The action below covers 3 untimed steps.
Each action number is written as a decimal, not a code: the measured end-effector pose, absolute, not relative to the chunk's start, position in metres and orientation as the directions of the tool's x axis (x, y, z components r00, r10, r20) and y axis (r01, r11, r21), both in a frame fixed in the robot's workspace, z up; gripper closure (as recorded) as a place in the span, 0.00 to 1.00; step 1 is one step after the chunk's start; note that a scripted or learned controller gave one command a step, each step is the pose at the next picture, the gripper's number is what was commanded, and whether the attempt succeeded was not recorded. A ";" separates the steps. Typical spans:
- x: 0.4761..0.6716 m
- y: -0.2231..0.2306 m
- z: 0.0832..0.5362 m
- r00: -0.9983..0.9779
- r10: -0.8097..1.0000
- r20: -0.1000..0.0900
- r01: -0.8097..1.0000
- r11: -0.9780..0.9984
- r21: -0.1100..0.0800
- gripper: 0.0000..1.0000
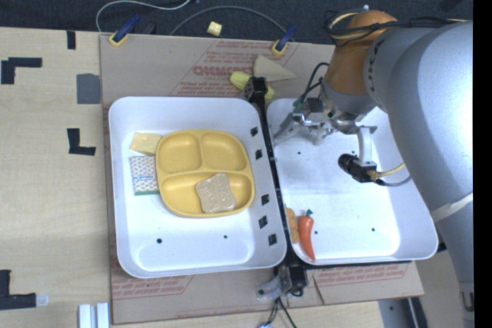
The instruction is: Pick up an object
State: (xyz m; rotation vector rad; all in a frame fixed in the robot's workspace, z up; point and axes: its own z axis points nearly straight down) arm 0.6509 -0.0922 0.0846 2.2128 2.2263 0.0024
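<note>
My gripper (301,134) hangs over the far left part of the right bin (361,242), near the divider between the bins. Its fingers are spread open and nothing sits between them. An orange carrot (306,234) with a green top lies at the near left corner of that bin, well in front of the gripper. In the left bin (184,253) a yellow divided plate (201,157) holds a slice of brown bread (216,193). A pale yellow wedge (144,143) and a small patterned block (143,173) lie beside the plate's left rim.
The grey arm with its orange band (350,61) covers the right bin's far right side. A black cable plug (355,164) hangs over the bin's middle. Clamps and yellow scraps (240,77) lie on the cardboard behind the bins.
</note>
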 end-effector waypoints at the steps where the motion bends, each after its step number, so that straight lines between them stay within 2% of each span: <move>1: 0.666 -0.098 0.085 -0.003 1.000 0.000 1.000 0.003 0.001 0.00; 2: 0.668 -0.163 0.105 0.001 1.000 -0.001 1.000 -0.001 0.001 0.00; 3: 0.552 -0.128 0.133 0.002 1.000 0.003 1.000 -0.002 -0.009 0.00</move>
